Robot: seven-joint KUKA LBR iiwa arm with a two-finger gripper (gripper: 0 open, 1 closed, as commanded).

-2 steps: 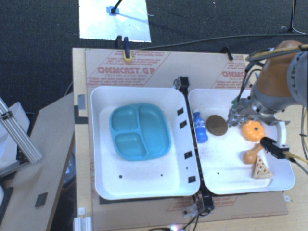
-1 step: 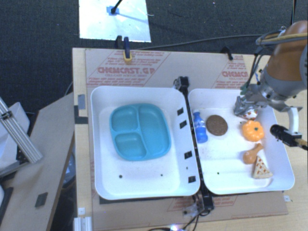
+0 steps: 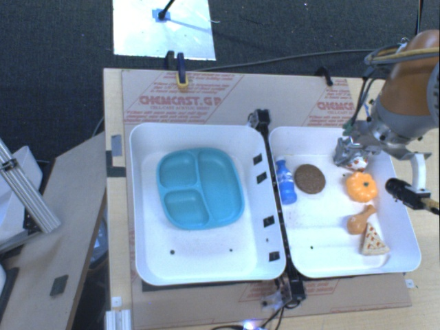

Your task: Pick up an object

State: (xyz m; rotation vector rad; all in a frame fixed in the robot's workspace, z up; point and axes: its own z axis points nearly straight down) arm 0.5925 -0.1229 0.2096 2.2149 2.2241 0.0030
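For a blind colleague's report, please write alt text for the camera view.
The gripper reaches into the right bin above a small white object. Nearby lie a blue bottle, brown cookie, orange pumpkin, drumstick and pizza slice; the left bin holds a blue divided plate.

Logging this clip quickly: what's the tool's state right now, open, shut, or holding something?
Tool: cannot be told. It sits low over the right bin, on a small white and red object; no grasp is visible.
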